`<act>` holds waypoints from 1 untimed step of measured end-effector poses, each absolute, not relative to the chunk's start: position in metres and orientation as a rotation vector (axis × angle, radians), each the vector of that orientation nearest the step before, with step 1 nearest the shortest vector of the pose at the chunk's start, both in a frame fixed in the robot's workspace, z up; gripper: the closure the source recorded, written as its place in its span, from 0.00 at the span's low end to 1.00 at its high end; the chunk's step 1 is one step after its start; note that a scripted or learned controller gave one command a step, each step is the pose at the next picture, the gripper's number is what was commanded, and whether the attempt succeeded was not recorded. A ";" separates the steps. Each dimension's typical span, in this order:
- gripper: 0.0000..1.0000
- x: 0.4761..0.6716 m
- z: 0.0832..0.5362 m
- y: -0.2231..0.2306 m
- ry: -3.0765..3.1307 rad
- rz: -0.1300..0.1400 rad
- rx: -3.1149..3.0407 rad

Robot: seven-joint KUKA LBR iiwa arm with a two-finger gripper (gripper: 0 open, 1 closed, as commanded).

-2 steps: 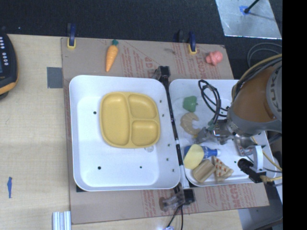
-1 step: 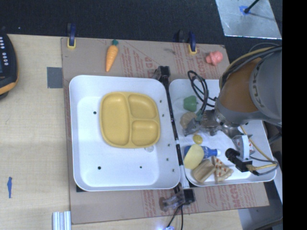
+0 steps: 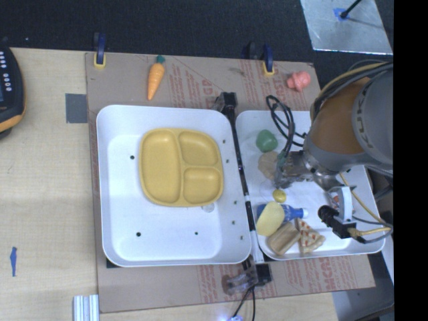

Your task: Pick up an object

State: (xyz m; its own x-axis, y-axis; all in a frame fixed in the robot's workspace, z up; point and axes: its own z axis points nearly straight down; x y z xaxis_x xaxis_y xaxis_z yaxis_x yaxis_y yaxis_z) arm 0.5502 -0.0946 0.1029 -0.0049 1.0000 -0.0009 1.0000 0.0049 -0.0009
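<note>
Tan lump (image 3: 269, 165) in the right bin (image 3: 361, 246) — touching the claw (image 3: 287, 169), just left — claw's grip state unclear

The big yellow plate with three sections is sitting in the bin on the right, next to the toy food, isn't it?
Not quite. The camera view shows the yellow plate in the left bin. The toy food, such as the green piece and the pizza slice, lies in the right bin.

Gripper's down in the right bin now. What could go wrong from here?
The gripper sits among crowded items: a green object, a tan piece and a small yellow ball lie close, so it may nudge them or close on nothing. The loose black cable nearby could snag.
</note>
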 end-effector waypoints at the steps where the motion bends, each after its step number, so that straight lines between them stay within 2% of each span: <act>1: 0.00 0.550 0.103 -0.095 2.227 -0.003 2.215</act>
State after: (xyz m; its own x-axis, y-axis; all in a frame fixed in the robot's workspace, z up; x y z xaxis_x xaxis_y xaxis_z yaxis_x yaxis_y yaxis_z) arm 0.5502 -0.0946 0.1026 -0.0057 1.0000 -0.0015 1.0000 0.0057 -0.0009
